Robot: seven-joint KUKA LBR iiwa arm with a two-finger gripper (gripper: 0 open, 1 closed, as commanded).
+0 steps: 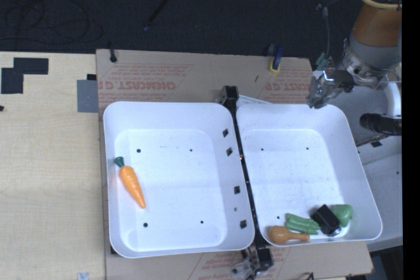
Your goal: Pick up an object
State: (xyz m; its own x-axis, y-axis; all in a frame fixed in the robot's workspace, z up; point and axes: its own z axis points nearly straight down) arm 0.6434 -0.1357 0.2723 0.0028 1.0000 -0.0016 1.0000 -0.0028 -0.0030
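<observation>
Hovering hand [317, 99] — past bin [354, 141] corner

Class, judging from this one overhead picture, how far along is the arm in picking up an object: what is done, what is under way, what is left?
Done: nothing lifted. The carrot lies in the left bin; the green pods, black block and tan gourd-shaped toy lie in the right bin's near corner.
In hand: the gripper sits above that bin's far right rim, away from every object.
Left: choosing, reaching, grasping and lifting.
</observation>
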